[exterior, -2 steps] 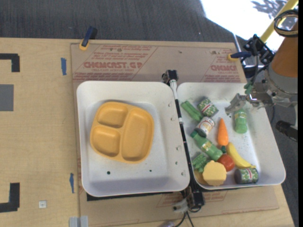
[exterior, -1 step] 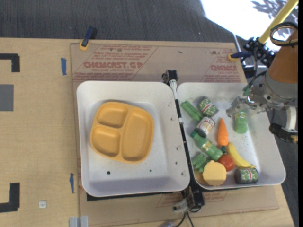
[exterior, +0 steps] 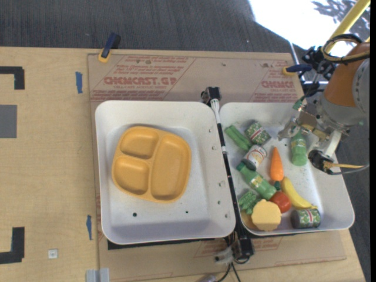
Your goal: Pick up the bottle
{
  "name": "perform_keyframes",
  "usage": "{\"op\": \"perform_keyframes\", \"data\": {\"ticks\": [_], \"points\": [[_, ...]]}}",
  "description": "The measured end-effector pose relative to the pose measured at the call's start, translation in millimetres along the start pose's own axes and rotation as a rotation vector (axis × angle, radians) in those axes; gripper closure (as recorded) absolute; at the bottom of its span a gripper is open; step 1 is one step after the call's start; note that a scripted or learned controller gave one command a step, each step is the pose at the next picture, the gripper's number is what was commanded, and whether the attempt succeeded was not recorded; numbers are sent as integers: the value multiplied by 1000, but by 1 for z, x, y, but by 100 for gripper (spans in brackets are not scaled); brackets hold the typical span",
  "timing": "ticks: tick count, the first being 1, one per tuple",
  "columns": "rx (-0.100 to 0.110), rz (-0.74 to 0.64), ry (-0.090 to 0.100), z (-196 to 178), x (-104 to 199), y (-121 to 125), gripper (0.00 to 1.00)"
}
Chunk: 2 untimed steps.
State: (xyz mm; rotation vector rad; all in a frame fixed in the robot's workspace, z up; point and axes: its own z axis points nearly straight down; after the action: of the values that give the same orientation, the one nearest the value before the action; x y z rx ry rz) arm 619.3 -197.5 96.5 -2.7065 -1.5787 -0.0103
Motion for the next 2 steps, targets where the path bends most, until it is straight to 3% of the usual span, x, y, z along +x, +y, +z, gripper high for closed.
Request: {"op": "perform_keyframes", "data": {"ticks": [1, 2], "points": [[-2, 2, -9, -9, -5, 1, 100], [-4, 410, -9, -82, 2, -50, 100]]}}
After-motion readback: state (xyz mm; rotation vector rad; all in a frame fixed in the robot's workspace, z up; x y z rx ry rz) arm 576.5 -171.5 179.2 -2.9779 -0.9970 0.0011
